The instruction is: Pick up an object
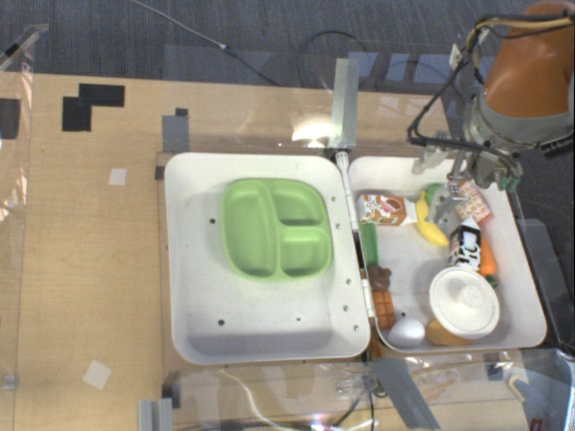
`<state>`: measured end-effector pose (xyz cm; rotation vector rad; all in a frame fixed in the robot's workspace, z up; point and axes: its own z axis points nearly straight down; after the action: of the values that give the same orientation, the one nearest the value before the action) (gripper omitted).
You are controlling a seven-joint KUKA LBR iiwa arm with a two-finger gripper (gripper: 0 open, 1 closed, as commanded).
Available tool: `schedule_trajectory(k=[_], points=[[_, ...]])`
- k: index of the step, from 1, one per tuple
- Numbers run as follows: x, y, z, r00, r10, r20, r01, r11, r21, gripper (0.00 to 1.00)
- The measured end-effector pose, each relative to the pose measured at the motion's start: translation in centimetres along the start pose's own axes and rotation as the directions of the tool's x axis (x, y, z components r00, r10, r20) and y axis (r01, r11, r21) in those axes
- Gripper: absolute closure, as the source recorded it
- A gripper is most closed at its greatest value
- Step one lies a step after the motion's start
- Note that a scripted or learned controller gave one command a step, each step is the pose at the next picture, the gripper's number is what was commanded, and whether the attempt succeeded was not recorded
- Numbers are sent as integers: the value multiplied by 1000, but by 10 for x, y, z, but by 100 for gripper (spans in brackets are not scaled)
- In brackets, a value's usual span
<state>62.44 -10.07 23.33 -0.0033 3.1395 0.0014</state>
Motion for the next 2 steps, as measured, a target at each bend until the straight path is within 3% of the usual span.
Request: schedule_trajectory(k=[1,2], points=[[-22,-53,121,998,-65,-12,65,998,-3,0],[-41,-17,143,999,44,-3,-44,999,0,0]])
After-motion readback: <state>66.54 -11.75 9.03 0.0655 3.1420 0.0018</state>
